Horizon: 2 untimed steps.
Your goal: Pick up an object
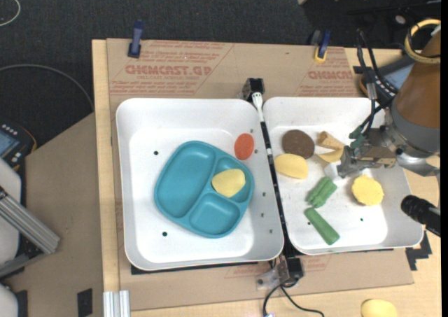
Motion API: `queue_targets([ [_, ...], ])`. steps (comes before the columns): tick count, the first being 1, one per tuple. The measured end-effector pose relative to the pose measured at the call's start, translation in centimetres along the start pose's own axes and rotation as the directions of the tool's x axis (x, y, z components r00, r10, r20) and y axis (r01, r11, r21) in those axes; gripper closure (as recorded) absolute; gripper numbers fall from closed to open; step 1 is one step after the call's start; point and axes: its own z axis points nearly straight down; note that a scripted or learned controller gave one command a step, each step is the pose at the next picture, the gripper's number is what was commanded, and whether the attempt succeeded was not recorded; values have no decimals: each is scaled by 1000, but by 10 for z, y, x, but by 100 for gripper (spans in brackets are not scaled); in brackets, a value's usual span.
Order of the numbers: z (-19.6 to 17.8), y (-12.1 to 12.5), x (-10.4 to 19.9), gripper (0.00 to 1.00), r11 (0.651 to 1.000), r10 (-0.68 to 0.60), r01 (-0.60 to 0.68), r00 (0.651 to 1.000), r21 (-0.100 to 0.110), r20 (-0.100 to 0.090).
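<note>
Presently noted: gripper (348, 166) low over the right bin (399, 238), reaching in under the grey arm (413, 134) with its orange band. State of the fingers: cannot tell, tips too small and dark against the bin floor to judge spread or closed. Nothing seen pinched between them.

Candidate objects, placed relative to the fingers:
- Upper green piece (321, 192), just below and to the left, nearest of all.
- Round yellow piece (367, 191), just below and to the right.
- Tan wedge (329, 148), just above and to the left.
- Yellow lemon-shaped piece (291, 166), further left, near the bin wall.
- Brown disc (298, 143), up and left, beyond the wedge.
- Lower green piece (322, 225), well below.

Left bin (133, 189), well apart from the fingers: teal divided tray (189, 189) bearing a pale yellow piece (228, 182); small orange-red piece (243, 146) beside the tray.

Recommended for the step in hand, as a judgement: settle on one object only, most likely the upper green piece or the round yellow one. Centre over it before descending, so that neither fingertip lands on top. For the elongated green piece, close across the narrow width. Keep clear of the tan wedge to avoid nudging it. Lift only once the piece sits squarely between the tips.

Markings: red lettering on the brown backing board (168, 64), legible as "CHEMCAST", repeated at right; smaller lines unreadable.
</note>
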Motion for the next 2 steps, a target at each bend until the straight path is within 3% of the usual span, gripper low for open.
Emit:
queue_targets([
  [1, -59, 2, 79, 100, 1000, -12, 12, 1000, -12, -1],
  [2, -148, 1, 181, 100, 1000, -16, 16, 1000, -17, -4],
])
